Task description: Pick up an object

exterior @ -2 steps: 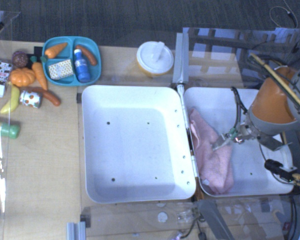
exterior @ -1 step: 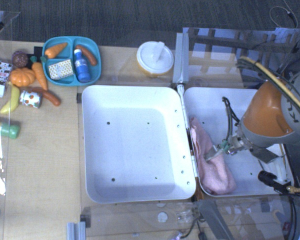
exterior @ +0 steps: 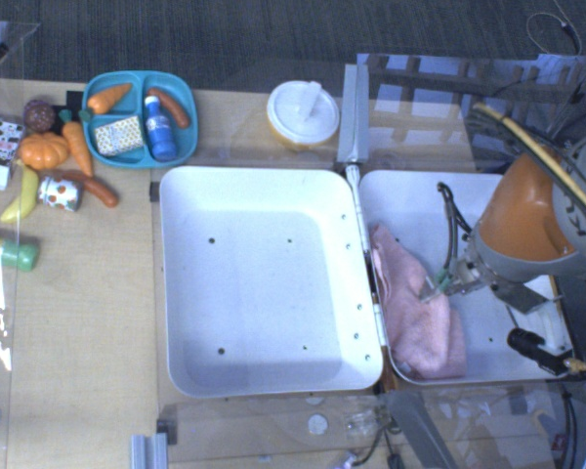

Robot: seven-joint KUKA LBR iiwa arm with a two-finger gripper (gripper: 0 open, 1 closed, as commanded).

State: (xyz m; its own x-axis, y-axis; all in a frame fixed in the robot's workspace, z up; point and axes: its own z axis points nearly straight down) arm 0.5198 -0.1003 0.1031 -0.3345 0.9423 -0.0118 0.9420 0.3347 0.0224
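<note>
A pink cloth (exterior: 415,306) lies crumpled along the left side of the right bin (exterior: 488,189). My gripper (exterior: 439,286) comes in from the right and is down at the cloth's right edge, touching it about halfway along. The fingertips are small and dark against the fabric, so their state is unclear. The arm's orange band (exterior: 527,218) sits above and to the right of the gripper.
The left bin (exterior: 259,189) lies beside the right one, across a grey divider. On the bench at the far left are a blue divided plate (exterior: 142,115) of toy food, a toy pumpkin (exterior: 44,151) and loose toy vegetables. A white lidded cup (exterior: 303,112) stands behind the bins.
</note>
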